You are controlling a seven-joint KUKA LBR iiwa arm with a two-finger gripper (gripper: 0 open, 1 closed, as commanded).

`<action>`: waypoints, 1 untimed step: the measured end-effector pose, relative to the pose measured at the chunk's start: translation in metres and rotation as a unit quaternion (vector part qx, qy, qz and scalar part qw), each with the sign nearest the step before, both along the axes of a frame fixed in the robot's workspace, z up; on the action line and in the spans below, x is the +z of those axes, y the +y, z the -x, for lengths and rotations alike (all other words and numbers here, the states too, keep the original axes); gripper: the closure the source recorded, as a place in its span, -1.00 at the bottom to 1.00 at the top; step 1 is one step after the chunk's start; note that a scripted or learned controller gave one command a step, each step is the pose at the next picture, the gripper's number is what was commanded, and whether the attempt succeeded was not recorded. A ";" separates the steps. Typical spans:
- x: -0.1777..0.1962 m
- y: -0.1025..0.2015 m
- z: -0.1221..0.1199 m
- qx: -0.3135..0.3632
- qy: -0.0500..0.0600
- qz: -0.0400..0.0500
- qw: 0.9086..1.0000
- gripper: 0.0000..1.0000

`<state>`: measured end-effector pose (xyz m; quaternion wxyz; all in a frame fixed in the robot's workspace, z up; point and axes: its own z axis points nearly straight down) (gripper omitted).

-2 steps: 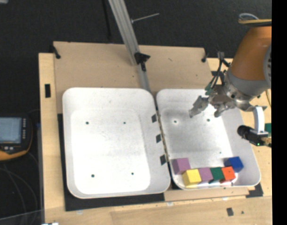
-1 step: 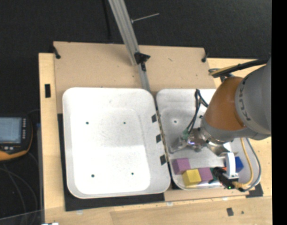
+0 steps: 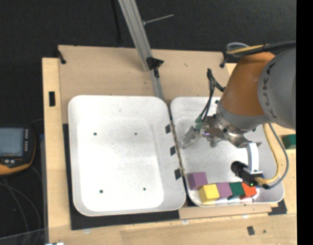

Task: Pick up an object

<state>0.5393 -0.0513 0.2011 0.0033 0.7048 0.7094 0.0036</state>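
My gripper (image 3: 188, 136) hangs over the upper left part of the right bin (image 3: 184, 108), close to the divider between the bins. Its grey fingers point left and down; I see nothing between them. Along the right bin's near edge lie several blocks: a purple block (image 3: 197, 179), a yellow block (image 3: 209, 192), a lighter purple block (image 3: 223, 189), a green block (image 3: 236, 190) and an orange-red block (image 3: 247, 191). The gripper is well above and behind these blocks, apart from all of them.
The left bin (image 3: 120, 152) lies beside the right one. A slanted metal rail (image 3: 138, 32) rises from behind the bins. The arm's orange band and grey body (image 3: 253, 93) cover the right bin's far right part. A black cable fitting (image 3: 243, 171) hangs near the blocks.
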 end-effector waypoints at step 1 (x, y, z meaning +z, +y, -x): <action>-0.004 0.136 -0.064 0.002 0.003 -0.001 1.000 -1.00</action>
